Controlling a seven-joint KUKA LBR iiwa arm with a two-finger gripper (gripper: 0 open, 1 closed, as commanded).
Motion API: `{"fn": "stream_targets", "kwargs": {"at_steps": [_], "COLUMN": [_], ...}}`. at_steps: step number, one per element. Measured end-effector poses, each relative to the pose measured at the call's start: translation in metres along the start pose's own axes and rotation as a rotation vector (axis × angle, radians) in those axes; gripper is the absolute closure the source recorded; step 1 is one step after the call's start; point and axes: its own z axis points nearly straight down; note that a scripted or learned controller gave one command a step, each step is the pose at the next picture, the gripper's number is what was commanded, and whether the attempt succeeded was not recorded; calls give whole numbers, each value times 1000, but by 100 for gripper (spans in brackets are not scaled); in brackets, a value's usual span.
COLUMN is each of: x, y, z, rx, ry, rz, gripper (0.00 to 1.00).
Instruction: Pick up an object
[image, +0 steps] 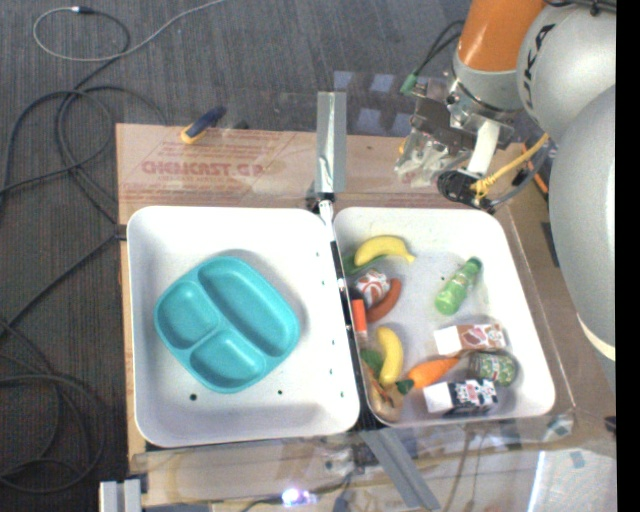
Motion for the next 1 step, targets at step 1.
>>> {"fn": "stream_targets", "kwargs": {"at_steps": [1], "x": [-9], "y": [4], "z": [-91], "rx": [0], "ry": [1], "rz": [79], "gripper": [100]}}
